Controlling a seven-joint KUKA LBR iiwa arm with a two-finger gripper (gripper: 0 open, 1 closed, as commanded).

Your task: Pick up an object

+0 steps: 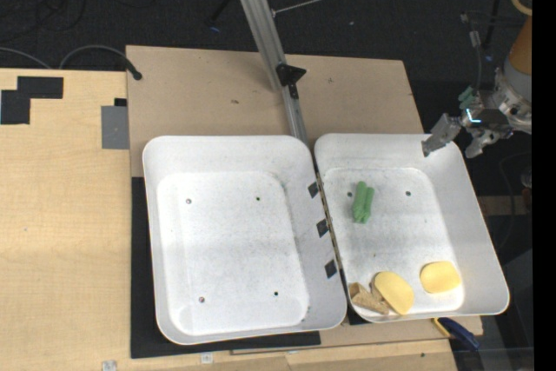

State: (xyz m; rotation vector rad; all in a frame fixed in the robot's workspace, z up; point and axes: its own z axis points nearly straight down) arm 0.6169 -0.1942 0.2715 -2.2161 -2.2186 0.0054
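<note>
Pale wood covered the bench (61,213) that carried both white bins. On my feed the left bin (228,321) sat beside the right bin (486,261), which held a green block (362,202) near its middle, two yellow pieces (440,277) by its near edge and a tan scrap (368,300). My hand (459,135) hung open above that bin's far right corner, gripping nothing.
</note>
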